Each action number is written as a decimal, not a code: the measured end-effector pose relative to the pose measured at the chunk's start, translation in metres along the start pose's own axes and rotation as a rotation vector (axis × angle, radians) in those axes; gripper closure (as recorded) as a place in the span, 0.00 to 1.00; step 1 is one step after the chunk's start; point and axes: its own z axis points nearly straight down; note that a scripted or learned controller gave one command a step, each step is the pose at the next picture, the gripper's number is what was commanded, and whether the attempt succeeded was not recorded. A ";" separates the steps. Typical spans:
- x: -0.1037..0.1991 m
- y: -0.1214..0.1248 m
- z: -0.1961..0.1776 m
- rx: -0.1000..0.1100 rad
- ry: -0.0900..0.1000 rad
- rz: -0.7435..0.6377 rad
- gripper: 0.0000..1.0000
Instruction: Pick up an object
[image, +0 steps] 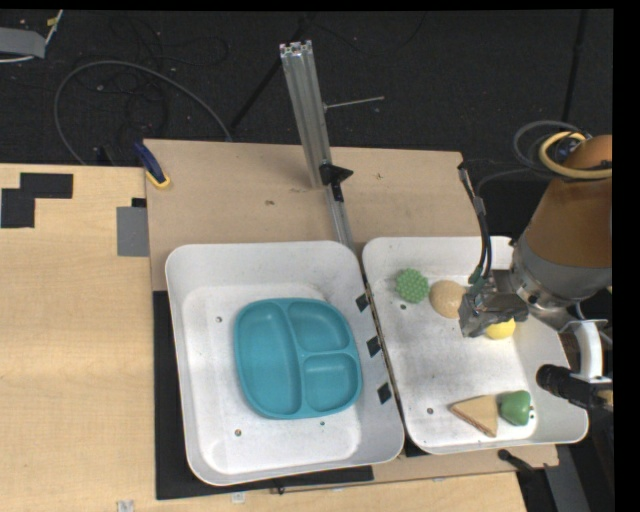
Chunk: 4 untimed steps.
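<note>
Scene: A grey arm with an orange band reaches in from the right over the right-hand bin (425, 395) of two white bins on the table (70, 330).

Tool: The tool (484, 318) is low in the right bin, directly over a yellow object (500, 329); whether it is open, closed or gripping anything cannot be told at this angle.

Task's thing: The likeliest target, judging by position, is the yellow object, lying toward the right side of the bin and half hidden beneath the tool.

Neighbours: A cream egg-shaped object (447, 296) sits just beside the tool on its left, with a green bumpy ball (411, 285) next to that. A tan wedge (477, 413) and a green rounded piece (515, 407), touching each other, lie well apart near the front edge.

Left bin: A teal divided plate (297, 356) rests in the left-hand bin (200, 290), away from the action.

Risk, slipping: The yellow object looks rounded, so it could squirt out sideways if it is caught off-centre.

Risk, crowding: With the cream object so close, it could be nudged into the ball or pinched along with the target.

Risk, empty lift: Should the yellow piece sit beside the tool's grasp and not in it, the arm could rise with nothing.
</note>
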 end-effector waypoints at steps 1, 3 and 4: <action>0.046 0.023 0.005 -0.002 -0.001 0.000 1.00; 0.150 0.053 -0.006 -0.003 -0.003 0.002 1.00; 0.204 0.060 -0.006 -0.003 -0.003 0.001 1.00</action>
